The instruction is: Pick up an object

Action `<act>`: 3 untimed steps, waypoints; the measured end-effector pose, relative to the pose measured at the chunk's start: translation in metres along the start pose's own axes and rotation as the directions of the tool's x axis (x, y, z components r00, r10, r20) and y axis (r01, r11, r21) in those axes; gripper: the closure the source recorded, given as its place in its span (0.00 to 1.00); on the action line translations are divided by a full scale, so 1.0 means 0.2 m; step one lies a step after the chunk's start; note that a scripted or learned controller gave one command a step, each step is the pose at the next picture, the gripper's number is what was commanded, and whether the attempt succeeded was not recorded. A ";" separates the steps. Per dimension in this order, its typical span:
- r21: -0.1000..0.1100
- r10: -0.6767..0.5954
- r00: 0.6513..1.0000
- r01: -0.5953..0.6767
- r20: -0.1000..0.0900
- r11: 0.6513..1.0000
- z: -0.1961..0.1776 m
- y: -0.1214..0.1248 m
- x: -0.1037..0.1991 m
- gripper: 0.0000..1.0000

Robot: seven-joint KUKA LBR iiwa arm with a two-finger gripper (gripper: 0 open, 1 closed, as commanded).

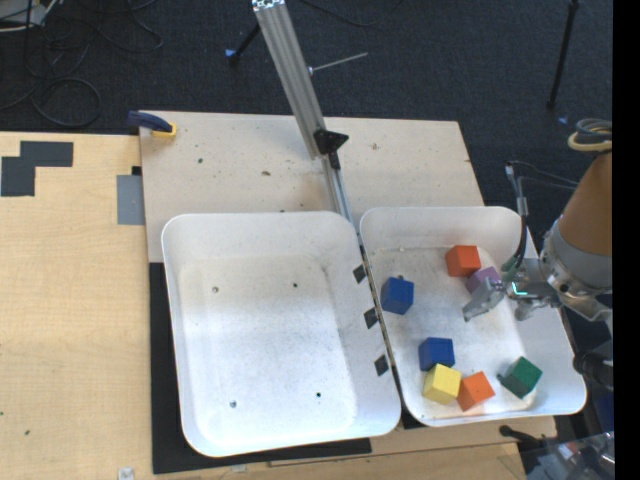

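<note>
Even overhead light, soft shadows, slight blur, dark floor bkgd.

Purple block (486, 279) beside orange block (462, 260), right bin (440, 223).

— Look at the arm (597, 230): the right edge cuts it off, so you see just the orange band and a bit of grey wrist. Can you read the gripper (487, 293)?

— Not well. It is small and blurred where it hangs over the right bin (545, 405), and you cannot tell how its fingers stand. A purple block (484, 278) sits right at the tip, partly covered by it; whether they touch, you cannot tell.

— And the blocks at the near rim?

— The yellow block (442, 383) hides part of the lower blue block (436, 352), and it overlaps the lower orange block (476, 390) too.

— At the top left?

— Cables (40, 8), cut by the frame's edge.
</note>
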State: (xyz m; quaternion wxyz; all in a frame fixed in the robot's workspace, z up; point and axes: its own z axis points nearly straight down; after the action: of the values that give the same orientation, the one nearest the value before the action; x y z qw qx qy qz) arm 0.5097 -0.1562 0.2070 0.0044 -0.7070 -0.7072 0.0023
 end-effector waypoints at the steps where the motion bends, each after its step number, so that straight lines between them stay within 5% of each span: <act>1: -0.004 0.003 1.000 -0.003 0.001 1.000 -0.01 0.00 0.00 0.00; 3: -0.006 0.000 1.000 0.000 0.002 1.000 0.45 -0.02 -0.05 0.00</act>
State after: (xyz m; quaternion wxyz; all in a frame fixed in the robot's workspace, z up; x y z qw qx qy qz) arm 0.5053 -0.1667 0.1169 0.0018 -0.7070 -0.7072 0.0008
